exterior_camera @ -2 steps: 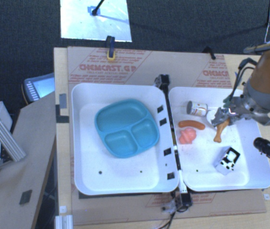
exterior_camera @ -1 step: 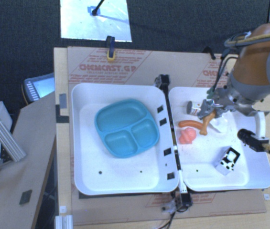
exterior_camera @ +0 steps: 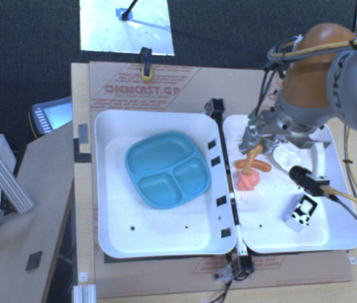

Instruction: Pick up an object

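Two shallow white bins sit side by side on the worktop (exterior_camera: 83, 188), on a sheet of brown printed cardboard (exterior_camera: 143, 87). In the left bin (exterior_camera: 112, 232) lies a light blue plastic plate with three compartments (exterior_camera: 167, 177), turned at a slant. The right bin (exterior_camera: 330, 235) holds a few small things close together: an orange sausage-shaped toy (exterior_camera: 255, 164), a pink lumpy object (exterior_camera: 248, 181) just below it and touching it or nearly so, a white rounded object (exterior_camera: 285, 157) to their right, and a small grey block with a black-and-white pattern (exterior_camera: 301, 211) well apart toward the bin's near right corner.

The grey arm with its orange band (exterior_camera: 320, 46) reaches in from the right and hangs over the far part of the right bin. Its hand (exterior_camera: 252, 145) is down just above the orange toy, at that toy's upper end. The metal parts there blur into one another, so whether the hand is wide, narrow or gripping the toy I cannot tell. A black cylindrical part with a yellow cable (exterior_camera: 309, 180) crosses in front of the white object and hides part of it. The arm is cut off at the right edge.

A shiny square plate (exterior_camera: 127, 21) lies beyond the worktop, top left.
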Controlling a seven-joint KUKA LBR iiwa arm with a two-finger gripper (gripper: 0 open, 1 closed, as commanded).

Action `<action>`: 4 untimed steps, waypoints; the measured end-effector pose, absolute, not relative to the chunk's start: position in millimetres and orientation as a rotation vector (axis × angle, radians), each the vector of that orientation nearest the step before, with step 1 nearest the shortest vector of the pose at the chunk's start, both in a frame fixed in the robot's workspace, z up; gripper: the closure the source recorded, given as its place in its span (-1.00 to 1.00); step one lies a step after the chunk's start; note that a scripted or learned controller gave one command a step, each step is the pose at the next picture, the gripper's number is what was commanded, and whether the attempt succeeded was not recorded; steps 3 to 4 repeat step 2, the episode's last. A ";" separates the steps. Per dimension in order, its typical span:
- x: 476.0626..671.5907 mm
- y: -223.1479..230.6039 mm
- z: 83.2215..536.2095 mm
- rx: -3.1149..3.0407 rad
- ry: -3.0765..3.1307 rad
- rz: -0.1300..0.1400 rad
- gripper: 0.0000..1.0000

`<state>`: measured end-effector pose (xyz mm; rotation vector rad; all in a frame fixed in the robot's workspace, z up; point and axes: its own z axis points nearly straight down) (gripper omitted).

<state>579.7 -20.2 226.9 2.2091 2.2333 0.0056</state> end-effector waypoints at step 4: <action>601.5 83.4 237.0 2.211 2.233 0.005 1.00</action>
